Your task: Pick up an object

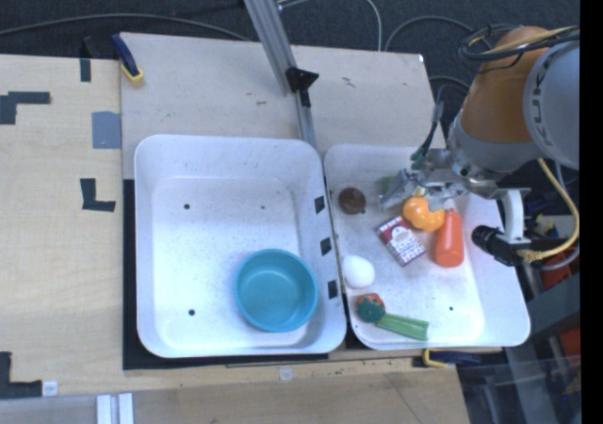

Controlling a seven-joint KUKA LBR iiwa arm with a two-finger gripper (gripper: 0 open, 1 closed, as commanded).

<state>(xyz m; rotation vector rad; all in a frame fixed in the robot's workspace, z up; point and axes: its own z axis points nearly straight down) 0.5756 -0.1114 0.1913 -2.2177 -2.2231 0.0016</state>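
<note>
On the table (217, 83) two bins sit side by side: the left bin (160, 224) holds a bowl (275, 289) near its front right corner. In the right bin (499, 318) my end effector (424, 188) hangs over the back, just above a round fruit (423, 214), with a carrot (449, 239) to the fruit's right and a small box (401, 241) just before it. A nut (351, 200) lies left of the fruit, an egg (358, 271) before the nut by the left wall, and a stalked vegetable (388, 317) lies nearest the front.

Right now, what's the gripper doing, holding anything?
Gripper: down over the small orange toy in the right bin; open or closed cannot be told.
</note>
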